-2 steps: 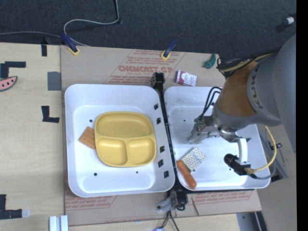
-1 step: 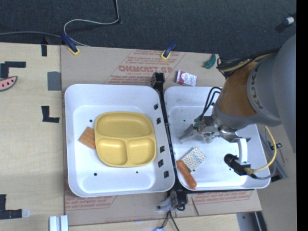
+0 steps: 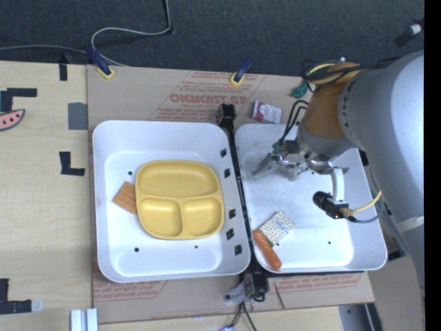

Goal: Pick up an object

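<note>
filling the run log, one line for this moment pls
arm: over right bin | gripper: upper left of bin, nothing held | orange object, patterned packet: bin front | yellow tray: left bin

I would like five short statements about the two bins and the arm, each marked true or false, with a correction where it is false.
1. The yellow divided plate lies in the left bin. True.
2. The orange carrot-like piece lies in the left bin. False: it lies in the right bin, near its front left corner.
3. The gripper is over the right bin. True.
4. The small patterned packet is between the gripper's fingers. False: it lies on the bin floor, apart from the gripper, next to the carrot-like piece.
5. A flat tan piece sticks out from under the plate's left edge. True.
</note>
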Tool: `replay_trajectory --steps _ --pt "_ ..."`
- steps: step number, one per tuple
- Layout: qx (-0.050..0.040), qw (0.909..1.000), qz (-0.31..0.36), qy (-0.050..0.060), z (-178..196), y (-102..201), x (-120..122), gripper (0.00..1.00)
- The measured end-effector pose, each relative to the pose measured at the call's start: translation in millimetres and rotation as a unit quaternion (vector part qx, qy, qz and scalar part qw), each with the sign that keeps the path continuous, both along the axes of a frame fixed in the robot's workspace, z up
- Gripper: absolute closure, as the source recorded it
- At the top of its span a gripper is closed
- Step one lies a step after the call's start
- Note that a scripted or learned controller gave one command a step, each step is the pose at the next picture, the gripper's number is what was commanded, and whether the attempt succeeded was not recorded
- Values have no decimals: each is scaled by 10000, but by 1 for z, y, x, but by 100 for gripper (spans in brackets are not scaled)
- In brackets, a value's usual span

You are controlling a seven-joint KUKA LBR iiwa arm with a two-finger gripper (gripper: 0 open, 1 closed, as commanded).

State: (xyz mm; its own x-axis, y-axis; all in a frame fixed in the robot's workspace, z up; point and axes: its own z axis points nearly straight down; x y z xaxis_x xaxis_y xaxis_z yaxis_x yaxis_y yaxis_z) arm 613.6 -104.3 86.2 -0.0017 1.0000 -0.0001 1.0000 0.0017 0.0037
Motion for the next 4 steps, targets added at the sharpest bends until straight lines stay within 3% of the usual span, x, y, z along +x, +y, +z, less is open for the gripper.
replay_trajectory --steps 1,2,3,4 --pt "-6 10000 6 -1 9 0 0 100" --pt "1 10000 10 6 19 1 0 100" --pt "-1 10000 9 6 18 0 0 0" --pt "-3 10000 0 6 -1 1 55 0"
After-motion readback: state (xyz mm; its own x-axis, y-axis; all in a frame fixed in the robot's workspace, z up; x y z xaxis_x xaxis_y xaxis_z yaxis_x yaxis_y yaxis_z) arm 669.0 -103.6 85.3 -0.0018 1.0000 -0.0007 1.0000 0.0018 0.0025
